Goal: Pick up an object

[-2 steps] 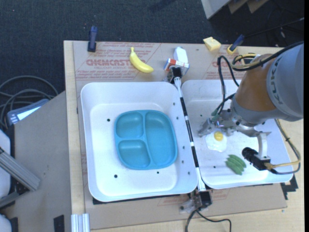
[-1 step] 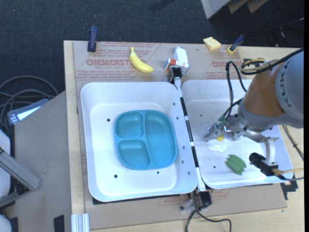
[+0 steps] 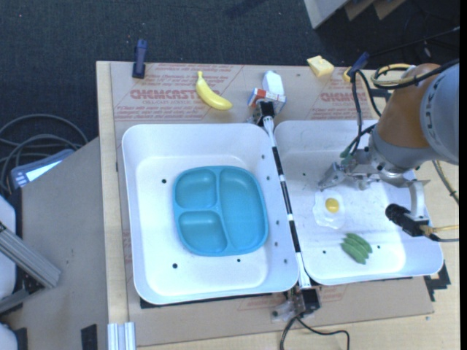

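Grey arm [image 3: 427, 119] cut off at right, jaws' state unclear — above fried egg [image 3: 329, 211]

Grey arm [image 3: 444, 108], orange wrist band [image 3: 405, 119], metallic tool [image 3: 337, 181], black cables [image 3: 359, 100]

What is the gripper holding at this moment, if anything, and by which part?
Nothing that can be seen. The gripper hovers just above the fried egg in the right bin; no object shows between its fingers. The green pea pod lies untouched.

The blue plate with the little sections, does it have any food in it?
Empty. The blue plate lies flat in the left bin, and all three sections show bare blue.
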Controlling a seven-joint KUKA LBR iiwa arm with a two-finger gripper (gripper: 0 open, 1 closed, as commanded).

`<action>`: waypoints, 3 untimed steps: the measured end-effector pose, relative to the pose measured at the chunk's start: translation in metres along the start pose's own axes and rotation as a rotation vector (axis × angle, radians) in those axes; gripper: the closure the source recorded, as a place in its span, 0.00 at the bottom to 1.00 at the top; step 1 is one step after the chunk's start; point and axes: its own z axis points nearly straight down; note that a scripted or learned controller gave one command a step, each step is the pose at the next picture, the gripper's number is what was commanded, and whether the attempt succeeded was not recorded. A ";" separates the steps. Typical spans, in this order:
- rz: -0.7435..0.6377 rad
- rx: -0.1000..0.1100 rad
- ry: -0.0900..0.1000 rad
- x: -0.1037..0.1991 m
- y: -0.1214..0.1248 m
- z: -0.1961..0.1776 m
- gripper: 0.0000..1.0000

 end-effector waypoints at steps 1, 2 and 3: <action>0.000 0.003 0.002 0.027 -0.037 0.003 0.00; 0.002 -0.006 -0.002 0.026 -0.034 -0.010 1.00; 0.001 -0.001 -0.001 -0.001 -0.029 -0.052 1.00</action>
